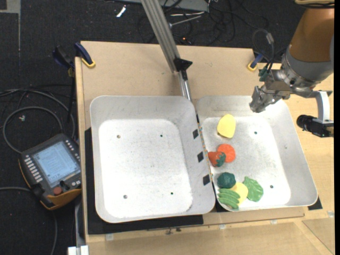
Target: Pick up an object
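Gripper [258, 103]: hangs over the right bin's [281, 142] far rim; whether it grips anything, you cannot tell. Yellow toy [226, 126]: nearest, lying apart from the rest, your best target. Red tomato toy [223, 154] and the green pile [239, 190]: crowded by the divider; avoid, come down square on the yellow

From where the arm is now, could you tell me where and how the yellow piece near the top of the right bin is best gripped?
Probably across its narrower middle, coming straight down from above. The yellow piece lies flat and alone on the right bin, apart from the orange and red piece below it, so fingers have room on its left and right sides. The gripper hangs just up and right of it.
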Motion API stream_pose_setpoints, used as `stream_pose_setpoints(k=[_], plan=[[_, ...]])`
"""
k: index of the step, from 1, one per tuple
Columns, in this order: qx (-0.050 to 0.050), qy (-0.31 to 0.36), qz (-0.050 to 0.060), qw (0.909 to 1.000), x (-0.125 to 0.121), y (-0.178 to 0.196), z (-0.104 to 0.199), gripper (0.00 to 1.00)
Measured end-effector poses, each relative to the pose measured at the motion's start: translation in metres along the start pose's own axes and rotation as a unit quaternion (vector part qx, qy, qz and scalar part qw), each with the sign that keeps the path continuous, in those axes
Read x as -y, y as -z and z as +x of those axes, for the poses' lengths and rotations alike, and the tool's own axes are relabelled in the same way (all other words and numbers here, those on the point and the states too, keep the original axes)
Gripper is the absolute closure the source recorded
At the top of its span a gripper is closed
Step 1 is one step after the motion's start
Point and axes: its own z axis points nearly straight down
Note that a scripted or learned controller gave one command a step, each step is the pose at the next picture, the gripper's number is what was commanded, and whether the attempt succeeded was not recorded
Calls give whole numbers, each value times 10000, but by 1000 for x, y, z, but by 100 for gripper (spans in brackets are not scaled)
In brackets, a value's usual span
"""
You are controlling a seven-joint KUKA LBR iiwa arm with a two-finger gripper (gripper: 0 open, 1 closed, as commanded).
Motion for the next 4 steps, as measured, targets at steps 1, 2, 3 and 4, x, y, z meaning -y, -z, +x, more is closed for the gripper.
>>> stream_pose_setpoints(k=[1, 2, 3, 4], plan=[[-4, 1, 15, 10000, 26, -18, 49, 100], [-5, 4, 6, 10000, 50, -15, 96, 100], [-1, 4, 12, 10000, 79, -18, 143, 100], [-3, 5, 10, 10000, 94, -22, 190, 100]])
